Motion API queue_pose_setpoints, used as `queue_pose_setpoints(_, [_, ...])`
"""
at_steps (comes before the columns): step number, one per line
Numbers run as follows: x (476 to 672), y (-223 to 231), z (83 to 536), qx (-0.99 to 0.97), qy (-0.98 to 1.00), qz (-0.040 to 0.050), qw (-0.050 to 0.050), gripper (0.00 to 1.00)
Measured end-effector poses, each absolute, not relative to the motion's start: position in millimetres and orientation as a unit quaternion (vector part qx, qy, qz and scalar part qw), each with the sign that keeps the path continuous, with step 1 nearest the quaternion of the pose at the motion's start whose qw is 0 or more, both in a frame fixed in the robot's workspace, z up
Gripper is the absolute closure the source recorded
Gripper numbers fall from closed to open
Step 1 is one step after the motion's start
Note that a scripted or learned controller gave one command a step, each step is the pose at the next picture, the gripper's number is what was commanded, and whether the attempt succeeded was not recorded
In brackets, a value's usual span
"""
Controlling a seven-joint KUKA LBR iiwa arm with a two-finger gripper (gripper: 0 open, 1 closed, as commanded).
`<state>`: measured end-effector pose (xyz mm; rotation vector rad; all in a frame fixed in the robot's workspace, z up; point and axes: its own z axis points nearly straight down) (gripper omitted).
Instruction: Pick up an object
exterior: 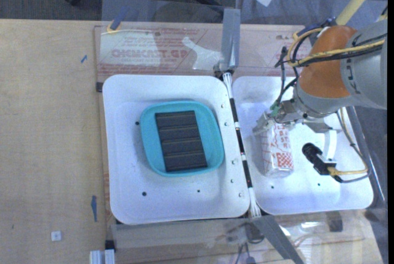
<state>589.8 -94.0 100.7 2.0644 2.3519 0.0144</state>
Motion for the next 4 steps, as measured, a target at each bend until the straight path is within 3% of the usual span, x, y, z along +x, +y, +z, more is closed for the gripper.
queue_pose_setpoints(1, [590.8,-96,112,0.661,0.750,0.0056,0.008,1.00])
queue_pose_setpoints(2, [647.1,-63,199,0.641,0.767,0.0001,0.001,1.00])
queue_pose_setpoints(3, [601.4,17,213,0.740,0.673,-0.0013,-0.001,1.00])
queue_pose_setpoints(4, [601.5,17,213,0.740,0.673,-0.0011,-0.001,0.00])
